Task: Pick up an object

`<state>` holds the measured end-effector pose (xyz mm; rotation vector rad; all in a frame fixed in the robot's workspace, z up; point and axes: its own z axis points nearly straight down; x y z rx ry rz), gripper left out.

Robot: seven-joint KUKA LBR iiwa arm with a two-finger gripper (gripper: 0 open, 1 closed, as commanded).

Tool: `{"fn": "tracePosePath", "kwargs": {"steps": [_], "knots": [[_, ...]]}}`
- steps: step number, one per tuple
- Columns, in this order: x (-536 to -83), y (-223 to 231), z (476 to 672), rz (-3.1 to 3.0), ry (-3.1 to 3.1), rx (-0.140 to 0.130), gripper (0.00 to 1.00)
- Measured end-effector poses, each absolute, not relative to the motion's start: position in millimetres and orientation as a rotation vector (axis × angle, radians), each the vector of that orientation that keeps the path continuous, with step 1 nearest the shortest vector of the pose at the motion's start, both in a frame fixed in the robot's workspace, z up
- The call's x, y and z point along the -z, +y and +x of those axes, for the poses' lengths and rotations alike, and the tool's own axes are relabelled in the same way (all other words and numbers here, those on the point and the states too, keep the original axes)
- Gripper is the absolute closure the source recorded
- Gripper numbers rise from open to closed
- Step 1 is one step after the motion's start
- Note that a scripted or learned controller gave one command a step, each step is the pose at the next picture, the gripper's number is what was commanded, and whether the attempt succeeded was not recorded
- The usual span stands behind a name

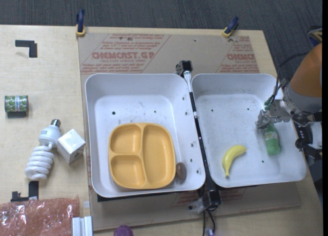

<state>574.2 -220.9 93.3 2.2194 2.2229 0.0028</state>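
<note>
Beside the banana (233,159), I'm working the right bin (215,89).
The gripper (270,120) is hovering just above the green object's (272,142) top end; its long axis is running toward the near wall; grip state unclear.

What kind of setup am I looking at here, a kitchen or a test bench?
Most likely a lab test bench for grasping trials, not a kitchen: two white bins sit on a clamped board, holding props such as a yellow divided plate and a banana, with a loose light bulb alongside.

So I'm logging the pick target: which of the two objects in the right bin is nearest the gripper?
The green object, lying just below the gripper by the right bin's right side. The banana lies farther left, toward the front.
</note>
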Motion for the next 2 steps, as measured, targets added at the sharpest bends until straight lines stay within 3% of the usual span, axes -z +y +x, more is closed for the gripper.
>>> {"fn": "tracePosePath", "kwargs": {"steps": [1,2], "knots": [[-93,-172,617.0,2.218,2.222,0.0,1.0],[-93,-222,610.7,2.218,2.221,0.0,1.0]]}}
